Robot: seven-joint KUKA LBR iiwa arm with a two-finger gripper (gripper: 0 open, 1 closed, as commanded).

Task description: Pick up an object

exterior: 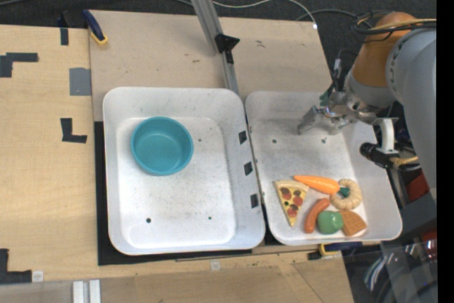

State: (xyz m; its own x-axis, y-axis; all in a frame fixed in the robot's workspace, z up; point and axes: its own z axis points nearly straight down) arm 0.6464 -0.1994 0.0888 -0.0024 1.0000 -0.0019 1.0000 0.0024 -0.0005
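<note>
Toy food lies clustered in the near part of the right bin [284, 113]: a pizza slice [289, 199], an orange carrot [317, 184], a reddish sausage [316, 215], a green round piece [329, 222], a tan ring-shaped pastry [347, 194] and an orange-brown wedge [354, 224]. My gripper [323, 123] hangs over the far half of that bin, well apart from the food. Its fingers are spread open and hold nothing.
A blue bowl [162, 145] sits in the left bin [120, 223], toward its far left. A slanted metal pole [206, 3] rises from the bench behind the bins. The arm's grey link and orange band [376, 53] stand over the right bin's far right corner.
</note>
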